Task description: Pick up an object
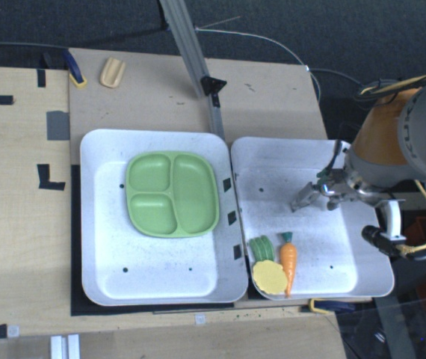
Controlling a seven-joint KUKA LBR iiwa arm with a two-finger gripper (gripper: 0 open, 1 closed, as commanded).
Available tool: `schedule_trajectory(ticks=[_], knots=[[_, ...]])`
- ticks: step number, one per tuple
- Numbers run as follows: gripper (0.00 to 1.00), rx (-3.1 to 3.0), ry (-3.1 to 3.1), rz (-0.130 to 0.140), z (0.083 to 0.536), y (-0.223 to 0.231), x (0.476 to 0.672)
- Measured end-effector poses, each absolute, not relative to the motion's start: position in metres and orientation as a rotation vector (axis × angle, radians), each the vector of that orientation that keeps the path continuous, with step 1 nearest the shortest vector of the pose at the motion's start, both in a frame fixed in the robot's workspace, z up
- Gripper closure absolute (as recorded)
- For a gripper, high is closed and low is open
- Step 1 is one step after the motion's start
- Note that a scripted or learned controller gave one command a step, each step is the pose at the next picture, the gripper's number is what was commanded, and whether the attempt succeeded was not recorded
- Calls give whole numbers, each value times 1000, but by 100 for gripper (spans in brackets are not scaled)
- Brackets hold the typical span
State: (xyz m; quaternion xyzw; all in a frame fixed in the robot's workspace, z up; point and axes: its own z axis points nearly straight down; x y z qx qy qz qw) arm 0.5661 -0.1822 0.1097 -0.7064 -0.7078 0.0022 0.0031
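Carrot [288, 264] against bin's near edge

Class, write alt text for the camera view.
A grey arm's two-finger gripper hovers in the right white bin, above a toy orange carrot, green vegetable and yellow disc. The left white bin holds a green divided plate.

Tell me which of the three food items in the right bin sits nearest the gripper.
The carrot: its green-topped end points up toward the gripper. The green item lies further left, and the yellow piece sits lowest, by the bin's near rim.
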Motion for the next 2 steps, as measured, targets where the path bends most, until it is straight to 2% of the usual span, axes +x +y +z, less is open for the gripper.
schedule_trajectory(ticks=[1,2], knots=[[100,-2216,-2223,2,123,-182,568],[100,-2223,-2226,-3,183,-189,571]])
